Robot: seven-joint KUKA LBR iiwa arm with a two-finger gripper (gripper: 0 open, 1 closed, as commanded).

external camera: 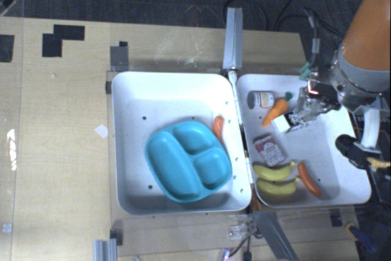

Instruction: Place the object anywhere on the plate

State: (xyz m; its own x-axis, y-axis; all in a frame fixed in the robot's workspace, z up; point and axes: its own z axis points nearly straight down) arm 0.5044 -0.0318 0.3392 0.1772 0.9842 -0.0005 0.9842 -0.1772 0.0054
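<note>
On the bench (61, 131) sit two white bins side by side. The left bin (131, 131) holds the blue divided plate (188, 159), whose three compartments carry nothing so far; a small orange sausage-like piece (219, 127) lies just beside the plate's upper right edge, on the bin floor and not on the plate. The right bin (342, 168) holds the loose things: two yellow bananas (276, 178) near its lower left, a reddish sausage (308, 179) just beside them, a dark red packet (269, 150), a small can (261, 99) at the top, and a carrot (275, 110) near it, with a small white piece (280, 123) at its lower end. The grey and orange arm (369, 33) reaches over this bin, and the hand (302, 116) hangs low just right of the carrot. Whether it is wide, narrow or gripping anything cannot be told. Judging by this, the task stands at its start: a grasp is being tried, and lifting, carrying across to the left bin and setting down on the plate are all left.
</note>
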